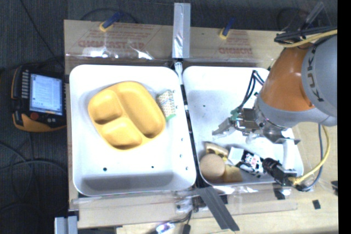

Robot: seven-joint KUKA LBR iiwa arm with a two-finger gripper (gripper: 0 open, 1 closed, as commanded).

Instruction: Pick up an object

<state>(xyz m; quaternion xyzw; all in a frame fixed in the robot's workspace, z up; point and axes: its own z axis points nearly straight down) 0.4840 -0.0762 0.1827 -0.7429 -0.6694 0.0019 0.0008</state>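
2 bins | gripper (230,124) over R bin (219,87), jaw state unclear | yellow tray (126,114) in L bin (82,172)

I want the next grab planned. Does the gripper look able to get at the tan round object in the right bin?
Probably yes. The tan round object lies uncovered in the right bin, near its front left corner, just below-left of the gripper. The bin walls beside it may crowd the approach.

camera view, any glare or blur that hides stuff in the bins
Camera view: even overhead light, with glare on the clear plastic sheet behind the bins and a soft shadow along the left bin near wall. The yellow divided tray is sharp. The gripper and the small objects under the arm look slightly soft and cluttered.
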